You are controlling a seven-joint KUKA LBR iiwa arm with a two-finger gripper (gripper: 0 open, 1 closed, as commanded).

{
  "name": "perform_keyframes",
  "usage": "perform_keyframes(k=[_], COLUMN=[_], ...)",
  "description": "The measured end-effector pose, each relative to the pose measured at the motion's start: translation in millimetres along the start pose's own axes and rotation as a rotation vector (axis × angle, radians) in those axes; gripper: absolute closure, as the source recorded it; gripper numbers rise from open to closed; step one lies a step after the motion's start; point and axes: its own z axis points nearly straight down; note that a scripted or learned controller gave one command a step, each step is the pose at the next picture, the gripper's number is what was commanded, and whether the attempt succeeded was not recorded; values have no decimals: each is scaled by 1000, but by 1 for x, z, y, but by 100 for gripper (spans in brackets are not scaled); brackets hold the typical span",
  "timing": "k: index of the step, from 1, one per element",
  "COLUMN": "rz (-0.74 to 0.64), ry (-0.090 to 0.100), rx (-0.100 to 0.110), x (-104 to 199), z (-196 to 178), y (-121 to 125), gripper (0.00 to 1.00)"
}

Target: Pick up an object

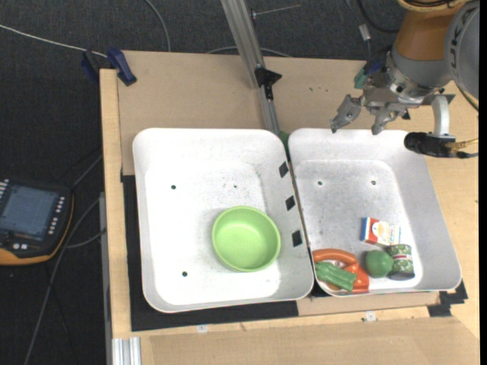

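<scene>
Above the far rim of the right bin [426, 204], your gripper [358, 122] hangs with its jaws spread apart and nothing between them, which suits an approach rather than a lift. Everything you could pick in that bin is crowded into its near corner, well apart from the fingers: a small white carton [378, 231], a green ball [377, 263], a dark can [401, 261] touching it, and an orange-and-green toy [337, 271] against the near wall. The left bin [152, 204] holds a green bowl [245, 239]. I judge you'll need a long reach toward the near wall first.
</scene>
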Motion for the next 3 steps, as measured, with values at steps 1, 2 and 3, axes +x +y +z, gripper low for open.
perform_keyframes(k=[1,2,3], rz=[0,0,0], ry=[0,0,0], rx=[4,6,2], x=[6,6,7], z=[45,108,132], y=[-5,-8,-8], gripper=[0,0,0])
